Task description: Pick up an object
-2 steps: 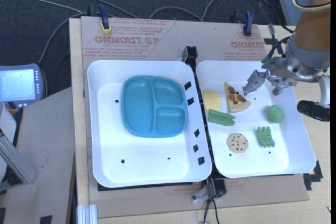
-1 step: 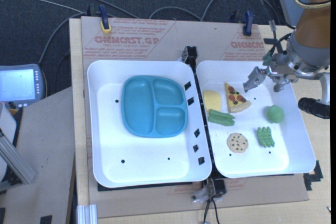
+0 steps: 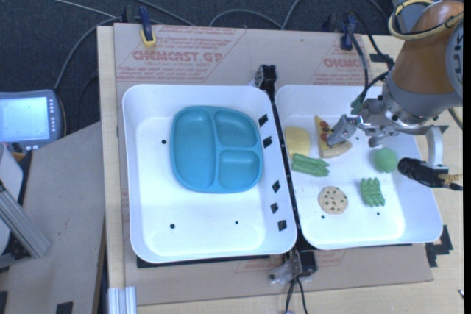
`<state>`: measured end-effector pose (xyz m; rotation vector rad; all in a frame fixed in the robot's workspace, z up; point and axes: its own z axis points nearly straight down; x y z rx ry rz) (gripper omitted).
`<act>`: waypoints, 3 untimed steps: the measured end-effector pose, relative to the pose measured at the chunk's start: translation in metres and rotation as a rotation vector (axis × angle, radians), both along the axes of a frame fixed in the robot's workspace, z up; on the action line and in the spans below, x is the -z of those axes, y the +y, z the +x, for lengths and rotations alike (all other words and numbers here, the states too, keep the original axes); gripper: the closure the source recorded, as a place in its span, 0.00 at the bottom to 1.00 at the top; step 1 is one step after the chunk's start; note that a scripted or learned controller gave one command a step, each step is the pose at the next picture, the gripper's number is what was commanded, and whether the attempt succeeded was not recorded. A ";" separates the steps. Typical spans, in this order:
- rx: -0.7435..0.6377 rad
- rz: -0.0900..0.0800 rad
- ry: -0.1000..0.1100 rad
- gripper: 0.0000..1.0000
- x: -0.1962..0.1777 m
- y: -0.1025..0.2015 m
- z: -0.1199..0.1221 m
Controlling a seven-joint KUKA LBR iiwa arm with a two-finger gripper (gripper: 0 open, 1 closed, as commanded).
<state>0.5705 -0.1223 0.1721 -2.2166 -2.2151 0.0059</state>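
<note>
Hovering low over the right bin (image 3: 419, 220), the pincer (image 3: 340, 134) sits above a pizza slice (image 3: 329, 140) near the divider — finger spread, cannot tell. Toy foods crowd this bin: green pod (image 3: 309, 165), cookie (image 3: 333, 200). Left, a blue tray (image 3: 216, 149) leaves bare margins; cardboard covers the surface (image 3: 184, 44).

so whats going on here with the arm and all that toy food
A KUKA arm reaches in over the right bin, its end effector low over the pizza slice. Nothing is visibly lifted. Around it lie a yellow piece, a green pod, a cookie, a green ball and a ridged green piece. The left bin holds a blue divided plate.
</note>
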 end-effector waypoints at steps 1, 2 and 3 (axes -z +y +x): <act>0.000 -0.001 -0.003 0.00 0.054 -0.008 0.005; 0.000 -0.001 -0.002 0.00 0.089 -0.008 0.004; 0.000 -0.001 -0.006 1.00 0.076 -0.008 0.005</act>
